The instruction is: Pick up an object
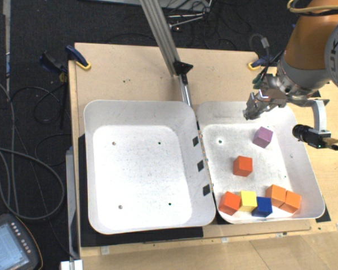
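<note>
My gripper (252, 112) hangs over the far edge of the right bin (304, 167), with nothing visible between its fingers. A purple block (263, 136) lies just in front of it and slightly to the right. An orange-red block (243, 166) sits near the bin's middle. Along the near wall stand an orange block (230, 202), a yellow block (248, 200), a blue block (263, 206) and two more orange blocks (284, 198).
The left bin (138, 165) lies beside the right one on the wooden bench. A slanted metal pole (160, 27) rises from behind the bins' junction. Clamps sit at the bench's back corners (79, 58). A black fixture (310, 135) juts over the right bin's right rim.
</note>
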Tool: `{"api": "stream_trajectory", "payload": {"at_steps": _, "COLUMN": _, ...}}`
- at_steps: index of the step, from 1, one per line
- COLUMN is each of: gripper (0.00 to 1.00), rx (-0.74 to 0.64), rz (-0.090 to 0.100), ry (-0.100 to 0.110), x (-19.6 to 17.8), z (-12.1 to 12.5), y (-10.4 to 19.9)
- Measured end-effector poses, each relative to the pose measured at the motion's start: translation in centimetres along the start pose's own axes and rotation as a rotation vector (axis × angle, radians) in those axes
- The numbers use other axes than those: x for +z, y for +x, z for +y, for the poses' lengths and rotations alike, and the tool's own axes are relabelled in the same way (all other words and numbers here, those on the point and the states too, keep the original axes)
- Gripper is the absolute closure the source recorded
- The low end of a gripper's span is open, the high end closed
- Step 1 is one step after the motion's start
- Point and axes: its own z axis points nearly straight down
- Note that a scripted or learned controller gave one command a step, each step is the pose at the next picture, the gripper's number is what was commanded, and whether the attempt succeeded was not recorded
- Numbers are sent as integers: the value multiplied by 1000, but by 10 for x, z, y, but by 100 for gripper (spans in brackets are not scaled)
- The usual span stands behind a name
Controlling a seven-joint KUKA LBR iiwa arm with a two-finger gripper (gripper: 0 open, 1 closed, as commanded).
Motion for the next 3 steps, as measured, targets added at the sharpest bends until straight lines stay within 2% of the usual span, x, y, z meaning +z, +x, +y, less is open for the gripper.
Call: {"api": "stream_trajectory", "payload": {"at_steps": 3, "gripper": 100, "rx": -6, "rz": 3, "ry": 8, "x": -3, "z": -18, "y": 168}}
